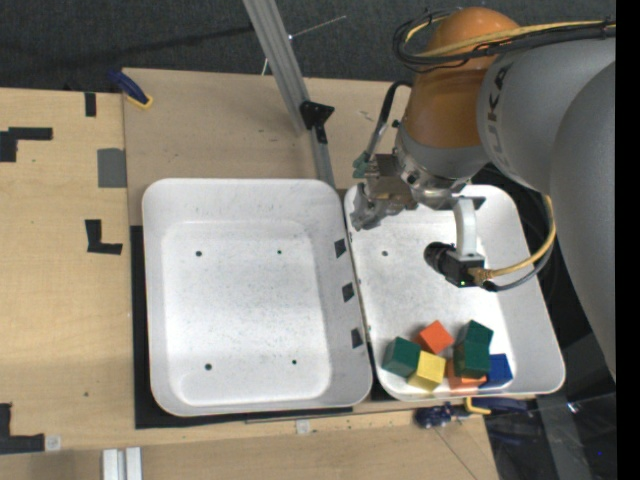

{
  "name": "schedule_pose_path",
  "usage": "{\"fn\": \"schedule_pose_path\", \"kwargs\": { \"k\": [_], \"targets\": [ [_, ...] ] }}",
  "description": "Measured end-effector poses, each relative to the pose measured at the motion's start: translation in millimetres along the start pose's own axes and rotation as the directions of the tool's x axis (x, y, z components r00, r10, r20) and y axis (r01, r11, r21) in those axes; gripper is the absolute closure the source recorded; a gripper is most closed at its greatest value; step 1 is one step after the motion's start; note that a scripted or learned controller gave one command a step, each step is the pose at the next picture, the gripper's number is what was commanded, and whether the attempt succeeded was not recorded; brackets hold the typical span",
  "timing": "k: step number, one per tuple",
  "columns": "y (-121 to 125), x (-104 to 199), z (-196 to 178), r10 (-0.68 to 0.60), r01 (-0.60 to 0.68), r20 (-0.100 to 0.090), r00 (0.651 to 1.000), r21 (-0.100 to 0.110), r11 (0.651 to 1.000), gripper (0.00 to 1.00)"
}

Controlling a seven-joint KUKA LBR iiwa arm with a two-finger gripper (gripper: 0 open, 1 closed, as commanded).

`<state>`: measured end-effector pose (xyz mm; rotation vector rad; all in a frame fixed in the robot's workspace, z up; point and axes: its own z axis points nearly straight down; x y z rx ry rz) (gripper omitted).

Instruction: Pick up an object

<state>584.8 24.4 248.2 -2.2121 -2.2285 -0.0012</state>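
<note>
Coloured blocks lie heaped in the near corner of the right bin, probably left there as picking stock, while the gripper hangs well apart at the far rim, holding nothing I can see.

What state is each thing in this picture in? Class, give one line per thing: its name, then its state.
Gripper: over the right bin's far left corner, away from the blocks; grip unclear.
Right bin: holds a cluster of blocks at its near end.
Orange block: in the cluster, tilted.
Yellow block: in the cluster, beside a green block.
Blue block: at the cluster's right edge.
Left bin: sits beside the right bin.
</note>
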Motion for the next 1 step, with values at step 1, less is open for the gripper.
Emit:
{"fn": "schedule_pose_path", "kwargs": {
  "k": [1],
  "targets": [
    [13.0,43.1,3.8,0.001,-0.001,0.001,1.0,0.001,1.0,1.0]
  ]
}}
